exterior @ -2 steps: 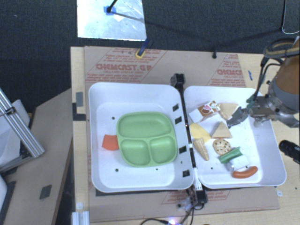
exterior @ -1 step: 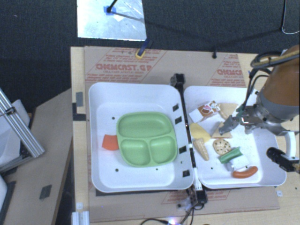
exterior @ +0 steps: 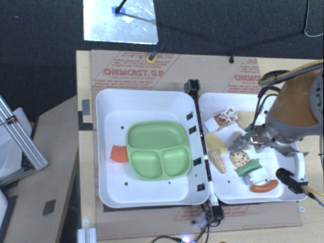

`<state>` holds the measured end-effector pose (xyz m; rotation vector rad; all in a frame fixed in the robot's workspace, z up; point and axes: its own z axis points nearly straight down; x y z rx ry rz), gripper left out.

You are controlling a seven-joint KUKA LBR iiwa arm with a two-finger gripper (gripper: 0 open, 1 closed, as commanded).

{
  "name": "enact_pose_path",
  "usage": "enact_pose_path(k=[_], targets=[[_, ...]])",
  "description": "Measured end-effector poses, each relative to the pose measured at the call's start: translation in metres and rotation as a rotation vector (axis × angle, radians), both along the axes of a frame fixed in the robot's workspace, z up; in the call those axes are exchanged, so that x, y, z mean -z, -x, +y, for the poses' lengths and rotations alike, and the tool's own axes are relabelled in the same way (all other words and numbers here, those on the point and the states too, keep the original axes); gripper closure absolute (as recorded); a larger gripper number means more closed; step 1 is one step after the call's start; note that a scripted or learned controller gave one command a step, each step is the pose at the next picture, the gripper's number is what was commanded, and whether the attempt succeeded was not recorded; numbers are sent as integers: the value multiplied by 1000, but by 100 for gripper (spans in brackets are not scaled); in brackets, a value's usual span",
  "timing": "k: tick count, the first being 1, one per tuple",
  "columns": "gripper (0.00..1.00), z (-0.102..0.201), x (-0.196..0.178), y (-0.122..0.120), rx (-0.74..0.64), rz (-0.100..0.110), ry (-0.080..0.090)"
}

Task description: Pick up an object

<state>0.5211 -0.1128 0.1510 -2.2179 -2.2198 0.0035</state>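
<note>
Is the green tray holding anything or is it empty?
Empty. All three compartments of the green tray show bare green; the orange piece lies beside it.

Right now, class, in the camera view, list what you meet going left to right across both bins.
Orange piece → green tray → corn → cookie → sausage

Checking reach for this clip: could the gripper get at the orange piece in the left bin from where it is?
Probably yes. The orange piece lies bare beside the green tray, nothing over it, though the gripper hangs over the right bin, across the divider.
</note>
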Motion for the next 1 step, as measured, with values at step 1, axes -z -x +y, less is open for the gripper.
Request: enact_pose_path(k=[1], targets=[[0,8,46,4,0,0,-1]])
